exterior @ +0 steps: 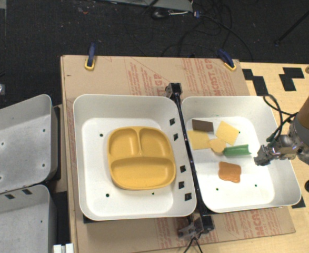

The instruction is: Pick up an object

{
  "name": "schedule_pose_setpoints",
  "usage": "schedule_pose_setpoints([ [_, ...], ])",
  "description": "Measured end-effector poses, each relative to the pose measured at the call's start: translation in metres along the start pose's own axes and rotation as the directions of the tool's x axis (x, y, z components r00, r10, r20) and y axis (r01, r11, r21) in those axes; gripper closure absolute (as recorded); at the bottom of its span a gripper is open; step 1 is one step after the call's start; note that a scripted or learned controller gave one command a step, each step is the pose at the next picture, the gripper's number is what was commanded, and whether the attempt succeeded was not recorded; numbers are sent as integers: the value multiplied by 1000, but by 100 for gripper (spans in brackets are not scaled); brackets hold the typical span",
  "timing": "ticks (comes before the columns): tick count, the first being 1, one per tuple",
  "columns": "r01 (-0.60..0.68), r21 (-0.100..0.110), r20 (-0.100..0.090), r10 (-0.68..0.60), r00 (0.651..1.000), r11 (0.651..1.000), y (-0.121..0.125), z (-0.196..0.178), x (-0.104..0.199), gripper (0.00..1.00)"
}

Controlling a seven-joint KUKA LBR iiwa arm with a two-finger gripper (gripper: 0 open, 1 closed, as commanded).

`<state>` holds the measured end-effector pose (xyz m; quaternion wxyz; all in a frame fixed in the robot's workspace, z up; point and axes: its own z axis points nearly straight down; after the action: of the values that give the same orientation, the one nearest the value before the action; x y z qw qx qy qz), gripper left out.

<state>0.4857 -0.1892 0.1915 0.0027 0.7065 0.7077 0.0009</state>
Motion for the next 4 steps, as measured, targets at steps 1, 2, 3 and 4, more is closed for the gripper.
schedule_pose_setpoints([
  [1,1,-1,0,-1,1000,1000,2,-53,0,100],
  [2,6,4,-4,-6,1000,1000,13,-51,44,100],
  [3,6,6,-4,-6,1000,1000,27,-42,100,100],
  [4,6,5,-4,-6,1000,1000,39,-37,156,100],
])
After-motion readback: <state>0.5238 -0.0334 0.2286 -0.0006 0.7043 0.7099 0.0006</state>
